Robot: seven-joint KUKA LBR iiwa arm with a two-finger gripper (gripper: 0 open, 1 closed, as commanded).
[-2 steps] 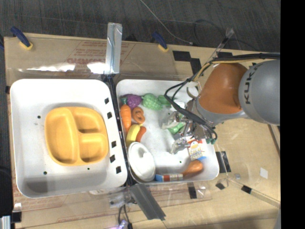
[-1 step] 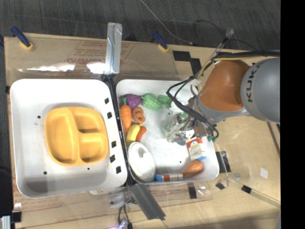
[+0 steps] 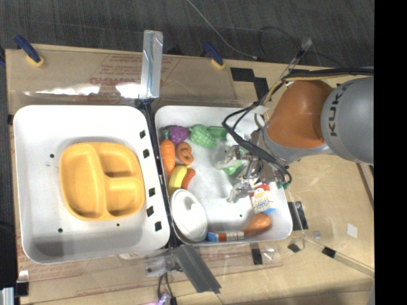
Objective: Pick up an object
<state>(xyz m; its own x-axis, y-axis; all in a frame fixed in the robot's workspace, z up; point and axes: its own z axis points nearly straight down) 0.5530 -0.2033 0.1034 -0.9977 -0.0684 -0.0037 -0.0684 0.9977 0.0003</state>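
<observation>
Lying along the right bin's (image 3: 280, 218) near wall, a marker (image 3: 224, 236) runs left-right beside an orange toy (image 3: 259, 222). White bowl (image 3: 188, 213) near-left. Carrot (image 3: 167, 156) points near-far. Pincer (image 3: 241, 184) hangs mid-bin; its opening can't be made out.

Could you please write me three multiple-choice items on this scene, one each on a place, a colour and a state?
1. Where does the yellow tray lie?
A. left bin
B. right bin
C. on the bench outside the bins

2. What colour is the band above the arm's wrist?
A. blue
B. orange
C. green

3. How does the white bowl rest?
A. alone in the left bin
B. stacked on the tray
C. in the right bin's near left corner, by the toys

Key: 1 A, the tray sits in the left bin. 2 B, the band is orange. 3 C, the bowl rests in the right bin, below the carrot.
</observation>
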